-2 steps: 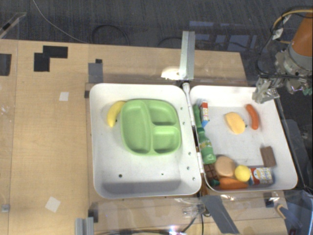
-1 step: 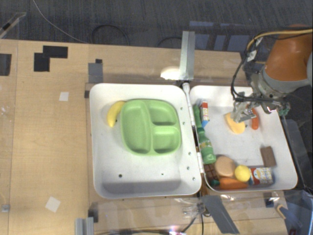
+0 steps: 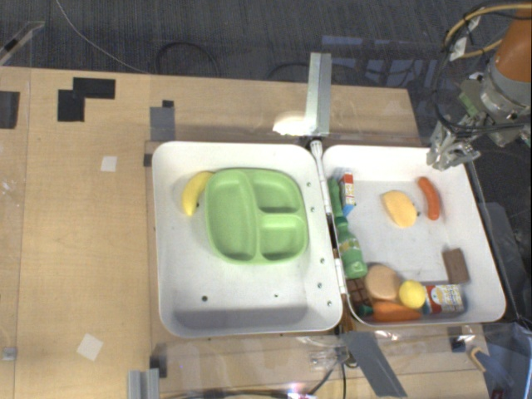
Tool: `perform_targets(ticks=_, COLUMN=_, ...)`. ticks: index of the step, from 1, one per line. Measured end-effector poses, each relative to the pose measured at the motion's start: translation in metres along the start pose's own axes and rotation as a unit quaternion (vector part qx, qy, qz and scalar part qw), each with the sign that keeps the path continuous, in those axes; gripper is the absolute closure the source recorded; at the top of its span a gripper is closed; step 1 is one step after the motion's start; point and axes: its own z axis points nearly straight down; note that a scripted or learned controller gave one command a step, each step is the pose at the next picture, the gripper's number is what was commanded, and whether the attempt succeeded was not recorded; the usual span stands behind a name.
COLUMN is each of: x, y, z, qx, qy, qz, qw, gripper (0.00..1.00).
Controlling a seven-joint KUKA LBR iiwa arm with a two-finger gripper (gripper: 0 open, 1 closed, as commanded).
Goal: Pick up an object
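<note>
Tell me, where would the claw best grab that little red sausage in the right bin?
Probably across its middle, coming straight down from above. The sausage lies flat on the right bin's floor, long and thin, running roughly up and down the view, so closing across its narrow width should suit. There is bare floor on both sides; the yellow piece lies apart on its left. The claw hovers close by, near the bin's upper right corner.

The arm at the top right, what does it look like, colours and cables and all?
The arm is grey metal with an orange band above the wrist. Yellow and black cables loop beside it. The gripper at its end is pale silver-grey metal.
</note>
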Motion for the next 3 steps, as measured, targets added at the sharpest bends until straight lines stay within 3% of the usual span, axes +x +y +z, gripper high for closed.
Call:
perform_targets(ticks=1, x=0.080, y=0.092, z=0.063, qx=-0.003, qy=0.005, qz=0.114, qw=0.9934, gripper=1.00)
perform_targets(ticks=2, x=0.026, y=-0.005, z=-0.032, qx=0.002, qy=-0.001, qz=0.086, qw=0.9963, gripper=1.00)
perform_targets(ticks=3, x=0.065, y=0.012, z=0.005, qx=-0.003, qy=0.003, qz=-0.060, qw=0.9982, gripper=1.00)
